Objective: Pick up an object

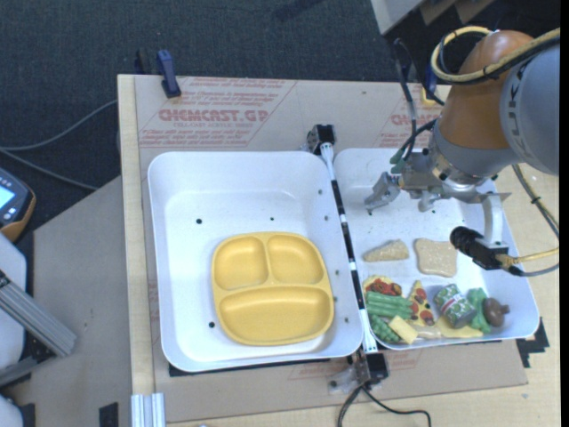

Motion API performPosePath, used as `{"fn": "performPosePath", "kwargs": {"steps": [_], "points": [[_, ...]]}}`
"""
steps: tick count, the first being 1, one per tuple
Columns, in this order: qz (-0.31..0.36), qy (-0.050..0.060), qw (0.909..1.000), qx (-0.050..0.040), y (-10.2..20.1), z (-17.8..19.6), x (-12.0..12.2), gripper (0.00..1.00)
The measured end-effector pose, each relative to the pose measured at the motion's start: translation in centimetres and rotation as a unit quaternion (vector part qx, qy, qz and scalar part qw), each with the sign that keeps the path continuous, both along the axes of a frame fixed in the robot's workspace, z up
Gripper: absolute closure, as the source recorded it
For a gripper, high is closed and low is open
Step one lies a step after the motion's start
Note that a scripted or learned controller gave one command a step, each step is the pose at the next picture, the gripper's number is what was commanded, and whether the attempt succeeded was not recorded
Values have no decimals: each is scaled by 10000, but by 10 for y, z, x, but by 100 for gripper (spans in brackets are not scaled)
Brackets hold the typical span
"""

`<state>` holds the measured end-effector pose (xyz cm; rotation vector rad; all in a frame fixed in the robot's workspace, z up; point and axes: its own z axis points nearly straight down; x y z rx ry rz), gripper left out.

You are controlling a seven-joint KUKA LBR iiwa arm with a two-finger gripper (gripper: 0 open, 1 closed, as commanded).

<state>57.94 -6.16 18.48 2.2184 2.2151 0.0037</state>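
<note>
arm (pixel 498 105): grey with orange band; enters from the right, upper part cut off by the frame edge; hangs over the far half of the right bin
gripper (pixel 402 189): above the bare far floor of the right bin (pixel 356 172), well back from the food pile; dark fingers look spread with nothing between them, but they are small and blurry, so the spread is a rough read
right bin contents: all bunched at the near end; two tan bread-like pieces (pixel 436 256) nearest the gripper; behind them toward the near rim, green bean-like item (pixel 387 308), pizza-like slice (pixel 382 286), yellow block (pixel 402 329), green-red wrapped item (pixel 455 302), dark brown lump (pixel 494 309); exact identities hard to make out, items overlap
black cylinder (pixel 476 247): hangs off the arm side of the right bin, over the tan pieces; partly covers the bin's right rim
left bin (pixel 169 194): touching the right bin along the shared rim; holds yellow divided plate (pixel 271 287) in its near half; three compartments, nothing in them
clamps (pixel 322 136): black, at far and near ends of the shared rim; near one partly hidden by cables
bench board (pixel 213 109): red print, partly covered by both bins
</note>
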Motion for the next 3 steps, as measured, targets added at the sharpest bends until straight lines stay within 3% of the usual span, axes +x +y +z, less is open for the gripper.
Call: {"fn": "performPosePath", "kwargs": {"steps": [1,2,3], "points": [[-17,6,10000,-15,-90,-32,67,0],[-15,96,9999,31,-94,-103,-23,0],[-31,64,10000,21,-137,-83,-105,0]]}}
